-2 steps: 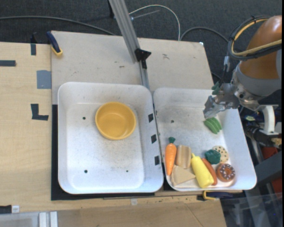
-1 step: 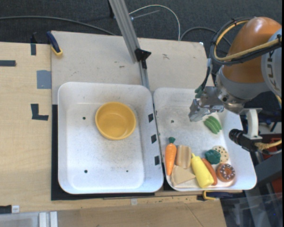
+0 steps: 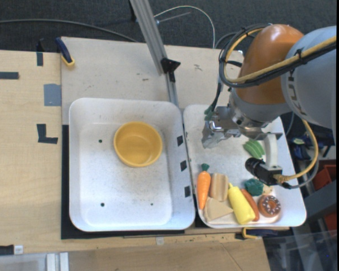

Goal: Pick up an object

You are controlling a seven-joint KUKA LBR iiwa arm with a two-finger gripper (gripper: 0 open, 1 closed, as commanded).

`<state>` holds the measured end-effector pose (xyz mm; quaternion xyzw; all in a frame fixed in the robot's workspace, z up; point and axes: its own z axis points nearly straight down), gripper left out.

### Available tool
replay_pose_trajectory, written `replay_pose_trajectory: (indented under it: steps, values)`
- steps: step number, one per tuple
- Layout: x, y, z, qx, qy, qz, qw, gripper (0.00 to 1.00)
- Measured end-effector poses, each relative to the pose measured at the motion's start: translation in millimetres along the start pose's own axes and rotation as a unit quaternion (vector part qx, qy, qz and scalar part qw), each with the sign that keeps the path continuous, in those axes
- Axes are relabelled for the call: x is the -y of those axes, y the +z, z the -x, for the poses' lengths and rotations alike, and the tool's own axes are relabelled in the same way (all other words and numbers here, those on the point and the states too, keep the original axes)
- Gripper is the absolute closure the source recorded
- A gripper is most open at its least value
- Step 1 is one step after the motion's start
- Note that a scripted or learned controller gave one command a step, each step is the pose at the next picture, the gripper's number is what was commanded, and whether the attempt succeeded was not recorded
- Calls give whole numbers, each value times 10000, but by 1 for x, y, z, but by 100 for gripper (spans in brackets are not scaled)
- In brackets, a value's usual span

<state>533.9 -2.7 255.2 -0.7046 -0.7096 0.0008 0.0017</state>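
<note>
My gripper (image 3: 211, 134) hangs over the upper left part of the right bin (image 3: 227, 161), under the grey arm with the orange band. Toy foods lie along that bin's front: an orange carrot (image 3: 203, 188), a beige block (image 3: 218, 186), a beige wedge (image 3: 216, 209), a yellow banana-like piece (image 3: 241, 204), a brown donut (image 3: 269, 206) and a dark green piece (image 3: 253, 186). A light green piece (image 3: 253, 148) lies partly under the arm. The carrot sits a short way in front of the gripper. I see nothing held by it.
The left bin (image 3: 82, 168) holds a yellow bowl (image 3: 138, 144). A grey metal pole (image 3: 152, 33) slants in from the top to the bins' dividing edge. Cables loop around the arm's wrist (image 3: 231, 66).
</note>
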Motion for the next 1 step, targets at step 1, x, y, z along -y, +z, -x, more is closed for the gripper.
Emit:
replay_pose_trajectory:
  steps: [1]
  values:
    - [7, -3, -55, -2, -3, 1, 10000, 100]
